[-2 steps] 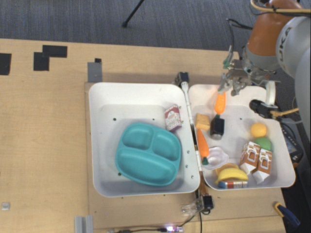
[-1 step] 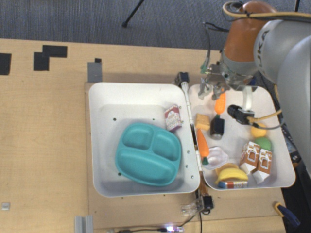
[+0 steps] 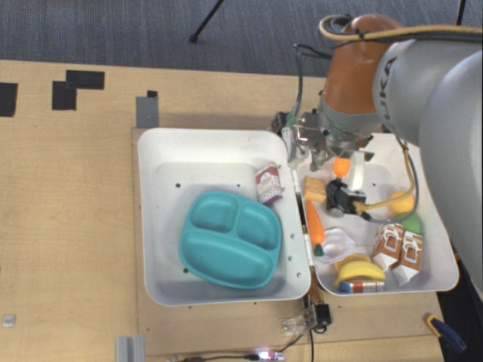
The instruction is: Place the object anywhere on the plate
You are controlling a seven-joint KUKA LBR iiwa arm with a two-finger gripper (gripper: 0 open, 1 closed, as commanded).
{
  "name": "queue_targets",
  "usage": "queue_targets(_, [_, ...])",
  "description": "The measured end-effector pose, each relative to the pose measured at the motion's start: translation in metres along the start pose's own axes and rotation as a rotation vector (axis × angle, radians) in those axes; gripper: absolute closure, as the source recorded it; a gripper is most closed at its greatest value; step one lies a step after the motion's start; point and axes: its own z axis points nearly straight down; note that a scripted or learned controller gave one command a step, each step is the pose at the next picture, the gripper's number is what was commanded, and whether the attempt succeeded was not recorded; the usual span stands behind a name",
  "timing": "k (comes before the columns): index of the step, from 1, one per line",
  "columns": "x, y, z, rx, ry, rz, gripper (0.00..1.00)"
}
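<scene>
A teal plate [image 3: 230,240], smooth moulded plastic with rounded corners, lies flat in the left bin [image 3: 149,225], towards that bin's near right. It is divided into three shallow wells: two small ones along its far side and one wide one along its near side. Its long axis runs left to right, dipping a little towards the viewer at the right end. Just beside its far right corner, off the plate, a small packet [image 3: 268,183] in a glossy maroon and white wrapper stands with its long axis running far to near, close to the bin's right wall. Both bins are shallow, white, matte trays with rounded corners, set side by side on a pale wooden desk [image 3: 68,225]. The right bin [image 3: 436,271] holds a crowd of things: a slim orange carrot [image 3: 315,225] lying along the left wall with its tip pointing away from the viewer, a tan block [image 3: 315,191] at its far end, a crumpled clear plastic cup [image 3: 337,243], a curved yellow banana [image 3: 359,268], two small brown and white cartons [image 3: 398,246], and a round green piece [image 3: 412,223]. The tool [image 3: 330,157] hangs over the far left part of the right bin, beneath the grey arm's orange band [image 3: 358,62]. The wrist hides it, so I cannot tell how far open it is or whether it has hold of anything.
</scene>
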Motion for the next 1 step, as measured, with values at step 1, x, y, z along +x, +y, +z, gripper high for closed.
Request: queue_targets(1, [0.0958, -0.0856, 0.0260, 0.002, 0.000, -0.040, 1.00])
